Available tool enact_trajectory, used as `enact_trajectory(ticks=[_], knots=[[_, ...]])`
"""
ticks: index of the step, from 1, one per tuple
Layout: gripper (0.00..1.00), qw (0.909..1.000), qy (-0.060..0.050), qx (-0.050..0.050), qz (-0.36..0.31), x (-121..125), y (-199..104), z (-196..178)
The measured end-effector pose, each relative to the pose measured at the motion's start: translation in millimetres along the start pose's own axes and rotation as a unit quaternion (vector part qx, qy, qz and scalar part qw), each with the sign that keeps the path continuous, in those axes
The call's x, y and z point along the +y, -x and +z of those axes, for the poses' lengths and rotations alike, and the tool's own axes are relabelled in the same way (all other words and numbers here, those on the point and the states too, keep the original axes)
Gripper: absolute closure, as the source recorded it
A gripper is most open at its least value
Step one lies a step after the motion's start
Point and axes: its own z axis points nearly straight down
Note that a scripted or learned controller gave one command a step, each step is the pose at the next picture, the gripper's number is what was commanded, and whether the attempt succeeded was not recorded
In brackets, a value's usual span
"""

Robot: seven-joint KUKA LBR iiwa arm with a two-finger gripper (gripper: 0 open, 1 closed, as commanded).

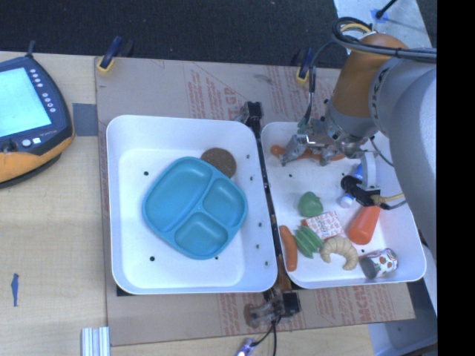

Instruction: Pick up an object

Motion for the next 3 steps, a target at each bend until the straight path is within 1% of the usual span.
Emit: enact_trajectory(ticks=[1,2,3], knots=[[0.00,1.0000,0.000,0.000,0.000,0,-9,0],[1.00,1.0000,-0.002,0.000,-0.002,0,-8,-11],[0.00,1.0000,-0.002,0.000,-0.002,0,-8,-10]])
